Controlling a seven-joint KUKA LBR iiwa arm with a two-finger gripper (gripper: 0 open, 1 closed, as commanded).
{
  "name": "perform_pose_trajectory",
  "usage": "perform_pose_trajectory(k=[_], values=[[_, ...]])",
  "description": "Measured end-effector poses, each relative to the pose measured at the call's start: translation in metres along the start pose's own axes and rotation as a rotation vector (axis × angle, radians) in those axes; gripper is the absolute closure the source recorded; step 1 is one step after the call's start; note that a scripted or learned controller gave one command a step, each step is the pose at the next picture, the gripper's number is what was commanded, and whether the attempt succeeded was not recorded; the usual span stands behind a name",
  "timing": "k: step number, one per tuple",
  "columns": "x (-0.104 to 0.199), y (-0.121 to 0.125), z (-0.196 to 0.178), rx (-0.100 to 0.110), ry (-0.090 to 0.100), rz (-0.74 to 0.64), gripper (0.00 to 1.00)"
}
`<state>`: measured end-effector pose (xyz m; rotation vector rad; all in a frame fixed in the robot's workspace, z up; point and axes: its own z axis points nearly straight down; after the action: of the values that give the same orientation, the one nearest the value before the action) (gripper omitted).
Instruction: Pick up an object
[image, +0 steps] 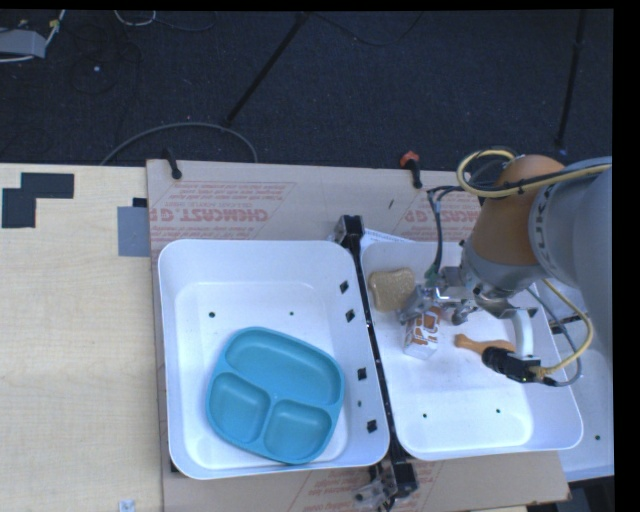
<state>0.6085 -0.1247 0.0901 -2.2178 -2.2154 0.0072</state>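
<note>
My gripper (432, 304) hangs low over the upper middle of the right bin (470, 425). Directly under it, touching or nearly touching, is a small white carton with orange-brown print (423, 337), tilted a little. Whether the carton sits between the fingertips cannot be made out. A tan sponge-like block (392, 288) lies just left of the gripper, near the bin's upper left corner. To the right of the carton lies a small orange piece (468, 342).
The left bin (190, 300) holds a blue divided plate (275, 394) in its lower half. A black divider rail (364, 330) runs between the bins. The grey arm (560, 230) covers the right bin's upper right part.
</note>
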Motion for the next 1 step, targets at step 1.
perform_pose_trajectory(k=[1], values=[[-0.0017, 0.0011, -0.0138, -0.004, -0.001, 0.005, 1.0]])
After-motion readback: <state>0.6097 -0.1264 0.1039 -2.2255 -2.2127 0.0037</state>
